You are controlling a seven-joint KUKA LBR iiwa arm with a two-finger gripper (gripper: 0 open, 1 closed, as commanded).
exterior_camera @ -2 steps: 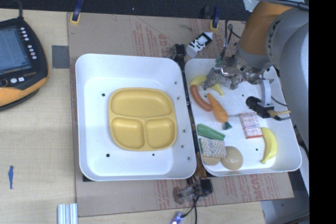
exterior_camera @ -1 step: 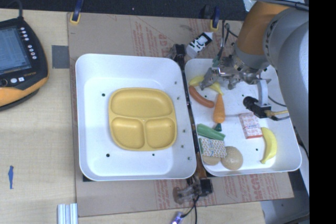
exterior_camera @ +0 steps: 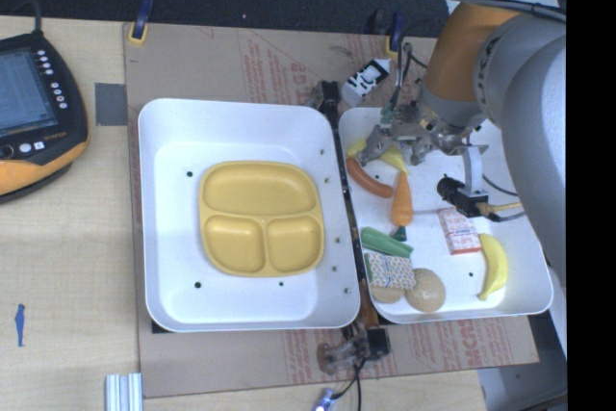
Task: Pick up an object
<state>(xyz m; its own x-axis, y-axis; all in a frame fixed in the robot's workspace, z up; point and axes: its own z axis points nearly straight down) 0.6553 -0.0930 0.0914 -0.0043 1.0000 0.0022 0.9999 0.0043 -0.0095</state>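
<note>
My gripper (exterior_camera: 395, 142) is low in the far left part of the right bin (exterior_camera: 525, 303), hanging over a yellow item (exterior_camera: 385, 156) there. A sausage (exterior_camera: 369, 178) and an upright carrot (exterior_camera: 401, 197) lie just in front of it. Further toward the front sit a green pod (exterior_camera: 387, 243), a patterned packet (exterior_camera: 390, 270) and a tan round potato-like piece (exterior_camera: 424, 290). A banana (exterior_camera: 495, 266) and a small red-and-white box (exterior_camera: 460, 232) lie on the right side. The fingers are too hidden by the wrist to read.
The left bin (exterior_camera: 173, 294) holds a yellow divided plate (exterior_camera: 261, 217). A teach pendant (exterior_camera: 37, 111) rests at the far left of the bench. Clamps (exterior_camera: 141, 19) and cables line the back edge, and the bulky grey arm (exterior_camera: 520, 82) covers the right bin's far right.
</note>
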